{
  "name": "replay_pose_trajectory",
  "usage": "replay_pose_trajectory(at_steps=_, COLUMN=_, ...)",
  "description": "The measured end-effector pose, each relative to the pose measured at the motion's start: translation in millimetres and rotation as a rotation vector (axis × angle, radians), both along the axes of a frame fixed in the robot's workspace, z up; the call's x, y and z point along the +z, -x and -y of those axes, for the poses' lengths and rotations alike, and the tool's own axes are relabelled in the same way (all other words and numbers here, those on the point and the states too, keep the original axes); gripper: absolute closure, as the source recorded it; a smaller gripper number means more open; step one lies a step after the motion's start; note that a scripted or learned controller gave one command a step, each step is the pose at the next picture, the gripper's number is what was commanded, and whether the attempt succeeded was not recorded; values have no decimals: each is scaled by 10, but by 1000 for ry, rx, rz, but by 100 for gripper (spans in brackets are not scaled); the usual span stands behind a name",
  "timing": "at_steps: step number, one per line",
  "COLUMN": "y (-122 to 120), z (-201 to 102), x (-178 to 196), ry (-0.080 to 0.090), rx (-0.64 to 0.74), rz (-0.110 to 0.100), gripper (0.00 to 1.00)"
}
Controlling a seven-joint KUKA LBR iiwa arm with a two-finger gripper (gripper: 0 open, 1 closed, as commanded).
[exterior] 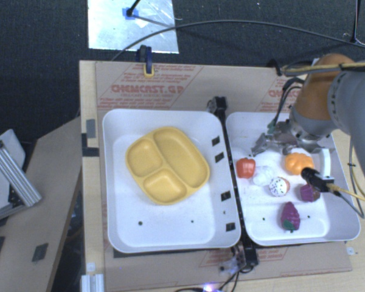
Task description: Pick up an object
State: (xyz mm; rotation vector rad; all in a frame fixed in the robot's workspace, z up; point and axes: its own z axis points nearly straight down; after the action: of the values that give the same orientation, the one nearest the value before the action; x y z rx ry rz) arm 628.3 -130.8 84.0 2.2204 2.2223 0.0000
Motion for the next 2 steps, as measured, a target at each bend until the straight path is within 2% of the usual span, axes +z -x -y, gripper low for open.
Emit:
replay_pose_trajectory(at_steps=1, y=-12, z=2, x=122, ry=1, rx=-1, rz=4, gripper=100)
replay_pose_trajectory(at_steps=2, y=66, z=-10, x=625, ry=1, rx=-2, rz=5, gripper=100)
